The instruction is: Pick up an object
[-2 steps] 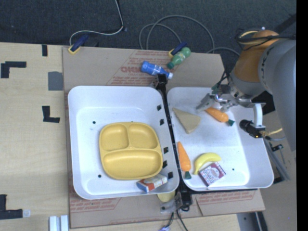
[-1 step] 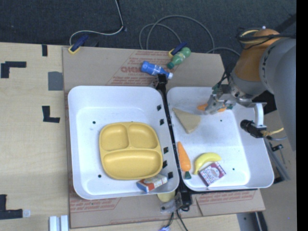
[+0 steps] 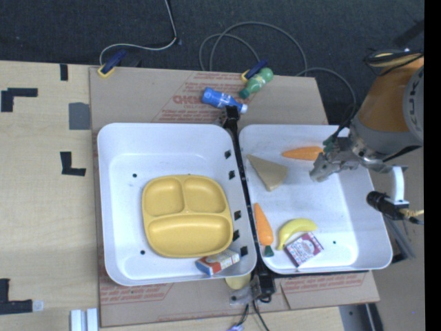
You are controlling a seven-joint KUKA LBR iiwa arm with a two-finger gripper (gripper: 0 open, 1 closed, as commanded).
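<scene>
While the jaws (image 3: 324, 165) hang at the right bin's (image 3: 358, 250) upper right, whether apart or together I cannot tell, an orange carrot (image 3: 302, 154) lies crosswise just left, touching.

A single fixed camera looked down at a slant on both white bins (image 3: 110, 185), the arm (image 3: 386, 112) entering from the right.

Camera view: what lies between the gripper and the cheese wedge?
In the camera view, only bare white bin floor lies between the gripper and the cheese wedge; an orange carrot sits just above that stretch.
</scene>
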